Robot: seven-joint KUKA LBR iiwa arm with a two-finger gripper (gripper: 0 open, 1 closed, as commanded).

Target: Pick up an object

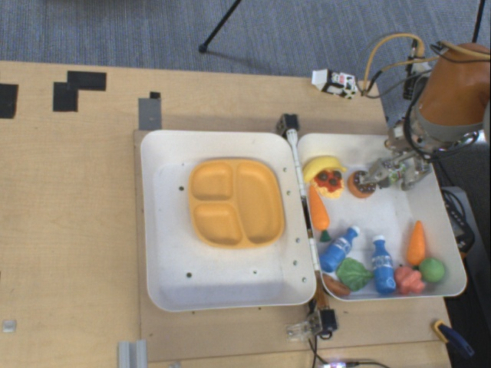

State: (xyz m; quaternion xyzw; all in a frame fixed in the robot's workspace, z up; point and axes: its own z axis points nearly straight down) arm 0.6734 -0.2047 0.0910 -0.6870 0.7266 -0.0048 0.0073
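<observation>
Arm comes in from the upper right, wrist bent down into the right bin [453,240]. The tool [395,173] sits low beside a brown round toy [360,184]; honestly can't tell its grip state.

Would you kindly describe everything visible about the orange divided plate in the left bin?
The orange divided plastic plate is a rounded square with three compartments: two smaller ones on its left side, one above the other, and one long one on its right. It looks matte and smooth, with nothing in it. It lies flat, right side up, slightly rotated, near the middle of the shallow white left bin, touching only the bin floor.
</observation>
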